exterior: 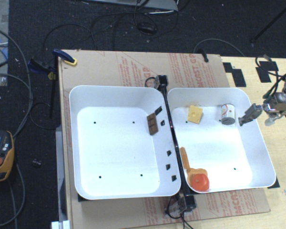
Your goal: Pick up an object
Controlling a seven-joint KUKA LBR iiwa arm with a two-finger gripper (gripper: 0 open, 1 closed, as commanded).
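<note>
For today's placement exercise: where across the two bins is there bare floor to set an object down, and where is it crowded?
Left bin: nearly all bare; the brown block sits at its right wall. Right bin: middle and near-right floor bare. Crowded: far edge with yellow piece, can and gripper; near-left corner with orange-red item.

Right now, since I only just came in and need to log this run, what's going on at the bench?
A robot arm's gripper sits at the right edge of the right bin, holding nothing. That bin has a yellow block, a small white can close to the gripper, and a wooden-handled brush with a red piece in its near-left corner. The left bin holds a brown block. Nothing is picked up yet.
</note>
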